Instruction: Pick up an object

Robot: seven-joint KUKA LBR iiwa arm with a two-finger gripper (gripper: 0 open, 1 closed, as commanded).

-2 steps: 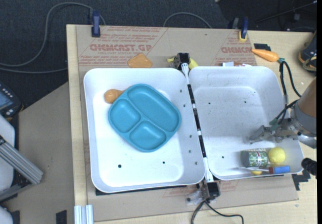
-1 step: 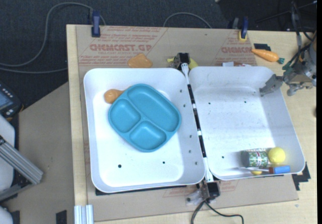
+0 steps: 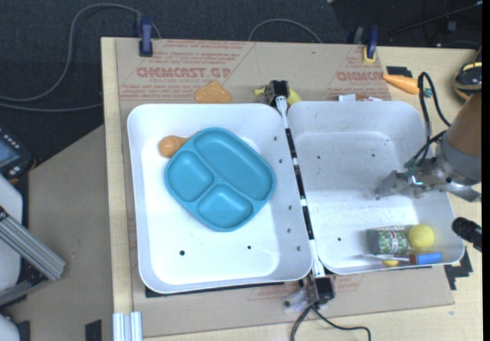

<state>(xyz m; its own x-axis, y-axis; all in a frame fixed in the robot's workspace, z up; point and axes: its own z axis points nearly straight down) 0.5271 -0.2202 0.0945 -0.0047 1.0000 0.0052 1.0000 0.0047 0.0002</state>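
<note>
In the right bin [image 3: 344, 140], near its front right corner, lie a small can with a green and white label [image 3: 390, 240], a yellow ball [image 3: 420, 236] and a thin stick with red and blue parts [image 3: 417, 258]. My gripper [image 3: 394, 185] hangs over the right side of that bin, above and behind the can, with nothing seen in it. The grey arm [image 3: 463, 144] comes in from the right edge. In the left bin [image 3: 214, 263] a blue divided plate [image 3: 220, 178] lies flat, with an orange piece [image 3: 170, 145] poking out at its upper left.
On the cardboard behind the bins lie an orange lump [image 3: 212, 92], a yellow and black item [image 3: 277, 90] and an orange carrot-like piece [image 3: 402, 83]. Blue clamps [image 3: 145, 34] [image 3: 370, 42] hold the board's far edge. A black cable [image 3: 425, 102] loops near the arm.
</note>
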